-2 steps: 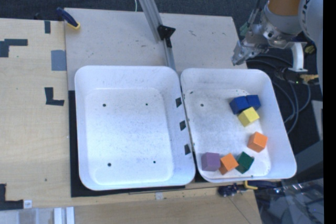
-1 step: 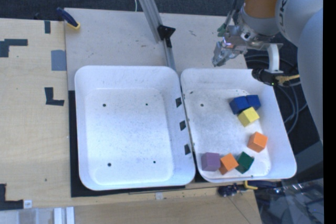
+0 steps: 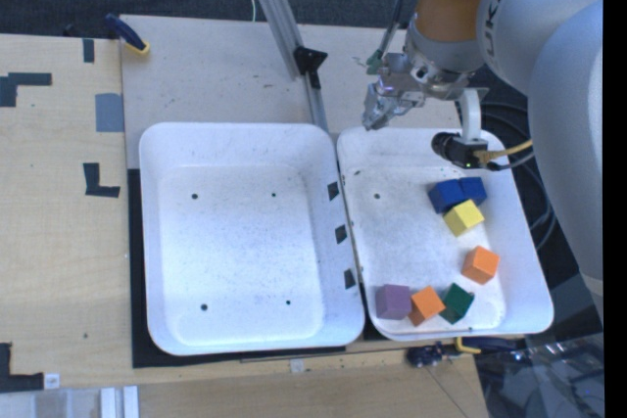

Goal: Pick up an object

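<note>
My gripper [image 3: 378, 114] hangs above the far left corner of the right bin [image 3: 392, 220], with nothing visible between its fingers. Well clear of it, the blocks lie toward the bin's right and near side: a blue block [image 3: 457, 192] with a yellow block [image 3: 464, 216] touching it, an orange block [image 3: 480, 264] further down, and near the front edge a purple block [image 3: 394, 301], a smaller orange block [image 3: 425, 304] and a dark green block [image 3: 456, 302] in a row.
The left bin [image 3: 235, 240] sits beside the right one, their rims meeting along the middle. A slanted metal rail [image 3: 279, 5] runs down to the bins' far junction, close to my gripper. A blue and yellow tool [image 3: 127, 33] lies on the bench at far left.
</note>
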Tool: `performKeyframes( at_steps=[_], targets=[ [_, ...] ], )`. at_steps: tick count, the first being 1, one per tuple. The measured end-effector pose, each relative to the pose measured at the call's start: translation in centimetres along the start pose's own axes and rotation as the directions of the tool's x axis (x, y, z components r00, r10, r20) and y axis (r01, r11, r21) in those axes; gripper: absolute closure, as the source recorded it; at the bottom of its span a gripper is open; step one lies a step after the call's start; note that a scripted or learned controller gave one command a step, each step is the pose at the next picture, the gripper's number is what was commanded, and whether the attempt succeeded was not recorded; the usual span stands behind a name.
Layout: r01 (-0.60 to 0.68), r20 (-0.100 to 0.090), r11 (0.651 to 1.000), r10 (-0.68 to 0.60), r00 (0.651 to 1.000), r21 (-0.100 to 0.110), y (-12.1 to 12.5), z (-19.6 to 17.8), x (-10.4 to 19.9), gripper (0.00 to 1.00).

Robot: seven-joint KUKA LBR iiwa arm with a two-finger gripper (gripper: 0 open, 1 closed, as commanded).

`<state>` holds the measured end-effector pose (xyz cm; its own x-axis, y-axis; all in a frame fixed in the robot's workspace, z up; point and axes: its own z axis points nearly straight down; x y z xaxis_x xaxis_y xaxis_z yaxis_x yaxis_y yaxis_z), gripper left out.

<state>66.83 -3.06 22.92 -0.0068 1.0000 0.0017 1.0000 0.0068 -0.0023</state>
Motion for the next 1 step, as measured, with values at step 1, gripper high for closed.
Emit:
performKeyframes(
  at_steps=[1],
  targets=[
    [0.0,0.0,1.0,0.0,1.0,-0.001,-0.28,-0.92,5.3,1.0]
  ],
)
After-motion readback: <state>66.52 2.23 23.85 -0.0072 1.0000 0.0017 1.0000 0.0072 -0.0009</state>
